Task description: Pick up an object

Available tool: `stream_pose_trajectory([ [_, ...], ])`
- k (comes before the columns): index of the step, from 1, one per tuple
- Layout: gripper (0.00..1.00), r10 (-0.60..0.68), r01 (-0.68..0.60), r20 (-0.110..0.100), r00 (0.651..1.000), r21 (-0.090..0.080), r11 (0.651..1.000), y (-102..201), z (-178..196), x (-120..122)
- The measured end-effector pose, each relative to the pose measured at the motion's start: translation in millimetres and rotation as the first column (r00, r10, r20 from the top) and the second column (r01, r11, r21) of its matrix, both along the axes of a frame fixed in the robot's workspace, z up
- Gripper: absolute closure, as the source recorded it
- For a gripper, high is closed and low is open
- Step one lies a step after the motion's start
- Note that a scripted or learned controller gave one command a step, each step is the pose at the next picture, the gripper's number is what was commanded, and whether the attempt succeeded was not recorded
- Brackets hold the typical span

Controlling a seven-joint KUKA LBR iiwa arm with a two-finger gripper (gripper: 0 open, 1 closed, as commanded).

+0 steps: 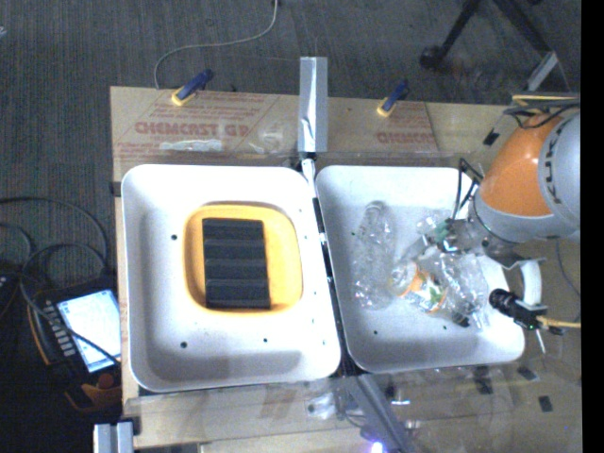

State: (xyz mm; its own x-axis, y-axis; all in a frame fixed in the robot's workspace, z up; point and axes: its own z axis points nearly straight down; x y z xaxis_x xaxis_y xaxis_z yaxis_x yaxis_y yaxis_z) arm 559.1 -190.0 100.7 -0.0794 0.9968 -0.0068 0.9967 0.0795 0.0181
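In the left bin [151,347] lies a yellow pad with a black ribbed top [241,258], flat and near the middle. The right bin [377,347] holds a clear plastic bottle [373,253] lying lengthwise. To the right of the bottle is a crumpled clear wrapper with orange and green print [429,286]. The arm's orange band [519,173] hangs over the right bin's right side. My gripper [451,242] reaches down to the upper edge of the crumpled wrapper. The arm and the shiny plastic hide its tip.
Two blue clamps [192,85] [394,92] sit on the cardboard behind the bins. A metal post [312,102] stands at the seam between the bins. A tablet [85,324] and cables lie on the floor to the left. A black-and-white fitting [517,300] hangs over the right bin's right rim.
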Motion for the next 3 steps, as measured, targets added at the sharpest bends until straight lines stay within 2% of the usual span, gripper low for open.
stream_pose_trajectory([
  [1, 1.0, -0.029, 0.029, -0.02, 0.999, 0.006, 1.0, 50.0, 34.6, -5.7],
  [2, 0.0, -0.029, 0.029, -0.021, 0.999, 0.006, 1.0, 50.0, 34.5, -5.8],
  [3, 0.0, 0.018, -0.018, -0.003, 1.0, 0.001, 1.0, 17.9, 1.6, -3.8],
])
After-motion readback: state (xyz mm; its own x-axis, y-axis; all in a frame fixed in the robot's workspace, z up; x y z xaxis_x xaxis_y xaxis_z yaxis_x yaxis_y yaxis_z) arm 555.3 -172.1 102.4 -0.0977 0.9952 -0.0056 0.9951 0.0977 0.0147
